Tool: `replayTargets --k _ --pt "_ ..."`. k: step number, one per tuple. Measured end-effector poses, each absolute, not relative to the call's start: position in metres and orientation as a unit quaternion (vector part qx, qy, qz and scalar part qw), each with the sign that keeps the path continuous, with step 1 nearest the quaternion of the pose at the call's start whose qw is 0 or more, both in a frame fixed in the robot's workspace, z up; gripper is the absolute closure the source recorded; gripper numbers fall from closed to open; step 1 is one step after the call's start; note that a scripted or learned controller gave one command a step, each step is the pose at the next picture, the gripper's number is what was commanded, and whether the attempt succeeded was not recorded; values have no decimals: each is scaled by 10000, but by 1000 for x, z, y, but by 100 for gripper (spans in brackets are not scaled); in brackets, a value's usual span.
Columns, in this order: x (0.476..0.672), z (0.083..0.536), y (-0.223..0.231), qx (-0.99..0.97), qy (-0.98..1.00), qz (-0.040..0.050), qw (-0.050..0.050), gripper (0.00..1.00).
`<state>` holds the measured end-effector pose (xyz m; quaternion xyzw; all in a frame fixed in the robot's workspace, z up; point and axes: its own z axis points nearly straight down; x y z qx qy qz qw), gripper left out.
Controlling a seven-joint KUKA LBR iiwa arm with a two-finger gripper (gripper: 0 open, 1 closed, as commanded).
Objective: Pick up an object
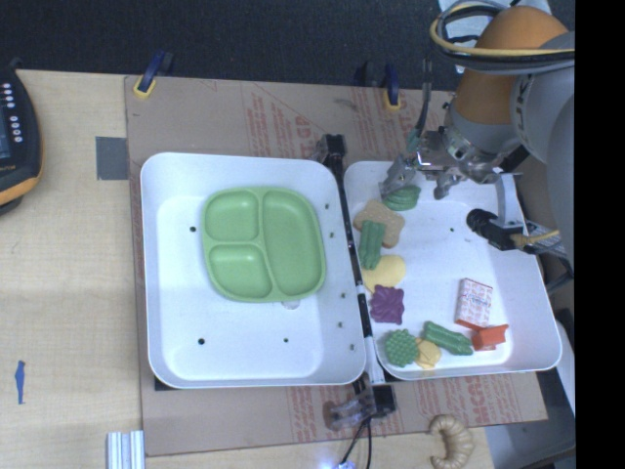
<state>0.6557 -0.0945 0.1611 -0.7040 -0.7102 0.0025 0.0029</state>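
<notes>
Nearest you, below the bins, a tan curled shrimp-shaped toy (pixel 452 440) lies on the brown cardboard sheet (pixel 234 115) under both bins. Your left white bin (pixel 171 262) holds a pale green divided plastic plate (pixel 264 243) with three compartments, near the middle. Your right white bin (pixel 522 291) carries the toy food: along its near edge a green knobbly round piece (pixel 399 345), a small yellow piece (pixel 428 356), a dark green pickle-shaped piece (pixel 447 338) and an orange-red piece (pixel 490 335). A pink and white packet (pixel 475 303) lies just behind the orange-red piece. Beside the wall nearest the left bin you see a purple grape cluster (pixel 388 304), a pale yellow lump (pixel 385 272), a green pod (pixel 371 244) and a tan biscuit-shaped piece (pixel 381 223). The gripper (pixel 418 182) is at the bin's far corner, over a small round green piece (pixel 401 198). You cannot tell whether its fingers are spread or closed, nor whether they touch that piece.
</notes>
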Motion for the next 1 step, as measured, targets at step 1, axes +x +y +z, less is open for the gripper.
replayTargets --k 1 --pt "657 194 -60 -7045 -7097 -1 -1 0"
